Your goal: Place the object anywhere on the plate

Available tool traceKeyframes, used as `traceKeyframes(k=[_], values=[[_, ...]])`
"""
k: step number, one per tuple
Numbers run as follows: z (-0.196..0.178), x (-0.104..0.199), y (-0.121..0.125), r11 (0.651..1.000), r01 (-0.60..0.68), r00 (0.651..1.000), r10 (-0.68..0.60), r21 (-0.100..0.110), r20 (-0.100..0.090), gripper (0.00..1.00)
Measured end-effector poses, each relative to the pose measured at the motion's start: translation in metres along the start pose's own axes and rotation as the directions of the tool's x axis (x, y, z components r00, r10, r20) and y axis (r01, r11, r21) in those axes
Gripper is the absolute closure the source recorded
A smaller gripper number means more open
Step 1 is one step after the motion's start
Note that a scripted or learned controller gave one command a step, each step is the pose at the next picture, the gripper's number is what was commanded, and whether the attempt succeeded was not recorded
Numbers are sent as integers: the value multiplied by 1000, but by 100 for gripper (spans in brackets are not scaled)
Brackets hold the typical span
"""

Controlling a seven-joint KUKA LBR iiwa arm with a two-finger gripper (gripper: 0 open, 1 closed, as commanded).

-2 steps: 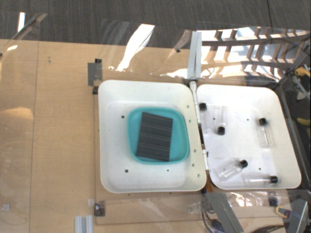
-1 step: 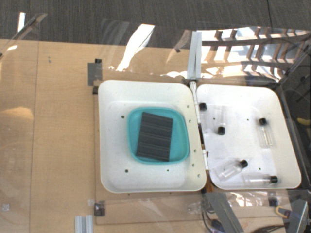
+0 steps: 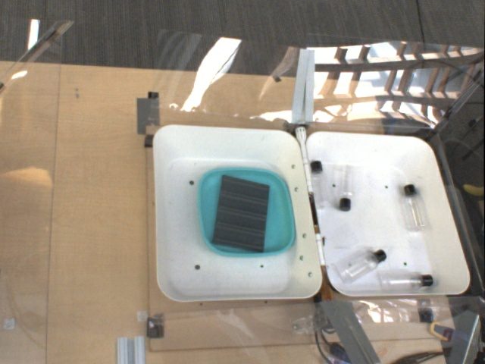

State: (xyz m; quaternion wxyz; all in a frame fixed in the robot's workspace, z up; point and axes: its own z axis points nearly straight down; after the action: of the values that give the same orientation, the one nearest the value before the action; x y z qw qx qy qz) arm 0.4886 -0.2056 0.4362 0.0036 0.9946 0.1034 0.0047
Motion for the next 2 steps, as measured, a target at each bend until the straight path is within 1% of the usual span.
traceKeyframes(k=[2], values=[[1,1,-1,1000,4,1000,-4,3,4,0]])
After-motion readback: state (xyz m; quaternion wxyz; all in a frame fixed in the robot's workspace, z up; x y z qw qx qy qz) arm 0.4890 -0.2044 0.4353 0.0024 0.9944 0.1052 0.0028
